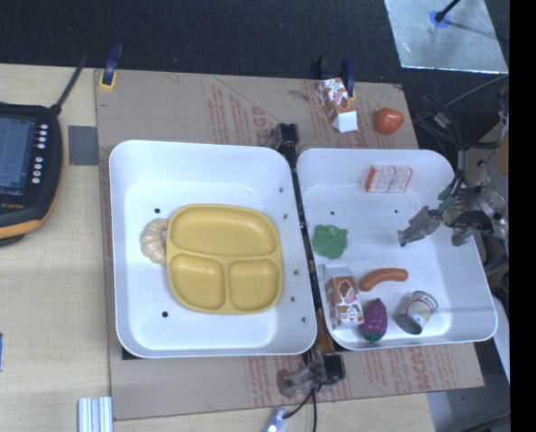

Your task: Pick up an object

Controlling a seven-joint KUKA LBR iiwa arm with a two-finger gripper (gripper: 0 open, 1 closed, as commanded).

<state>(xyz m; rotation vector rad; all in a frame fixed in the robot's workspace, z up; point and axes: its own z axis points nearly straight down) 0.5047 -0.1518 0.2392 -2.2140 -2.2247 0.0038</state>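
My gripper (440, 230) hangs over the right side of the right bin (470, 331), open, with nothing between its fingers. One grey finger (417, 229) points left over bare bin floor. Below it lie a sausage (383, 278) and a tin can (417, 312) on its side. A purple bunch of grapes (374, 319) and a brown packet (344, 300) sit at the bin's front left. A green leafy piece (330, 240) lies by the left wall. An orange and white carton (387, 179) rests near the back wall.
The left bin (132, 178) holds a yellow divided tray (223, 257) with a pale bread roll (153, 239) at its left. Behind the right bin stand a small carton (337, 103) and a red tomato (388, 121). A control tablet (11, 169) lies far left.
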